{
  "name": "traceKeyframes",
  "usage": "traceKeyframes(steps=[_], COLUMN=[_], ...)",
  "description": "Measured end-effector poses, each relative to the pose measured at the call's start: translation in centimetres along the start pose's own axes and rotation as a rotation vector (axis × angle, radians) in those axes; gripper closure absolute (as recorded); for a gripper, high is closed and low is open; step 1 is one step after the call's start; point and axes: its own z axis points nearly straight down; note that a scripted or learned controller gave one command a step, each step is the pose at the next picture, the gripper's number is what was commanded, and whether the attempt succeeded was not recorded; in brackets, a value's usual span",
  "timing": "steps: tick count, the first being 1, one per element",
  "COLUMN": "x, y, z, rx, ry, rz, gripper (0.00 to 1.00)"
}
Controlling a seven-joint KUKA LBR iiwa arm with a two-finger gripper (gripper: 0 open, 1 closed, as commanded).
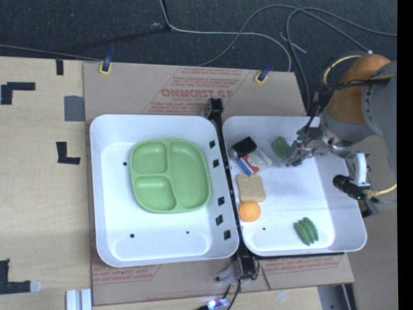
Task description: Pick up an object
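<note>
Right bin (322, 241), near edge: green pepper-like piece (306, 230). Along its left wall: orange ball (249, 211), tan sponge (250, 188), small packet (254, 162), black block (243, 146). Far side: claw (298, 152) low just beside green toy (281, 147); spread cannot tell, nothing visibly held. Approach step, likely; next, close on toy. Cardboard (193, 92) reads "CHEMCAST".

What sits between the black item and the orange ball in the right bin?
The camera view shows a small white packet, then a tan sponge directly above the orange ball.
</note>
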Motion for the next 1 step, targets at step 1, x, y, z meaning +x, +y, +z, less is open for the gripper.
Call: traceKeyframes(steps=[1], x=[0.55], y=[0.58], z=[-4.45], rx=[0.002], ry=[0.001], rz=[0.000], gripper=[1.00])
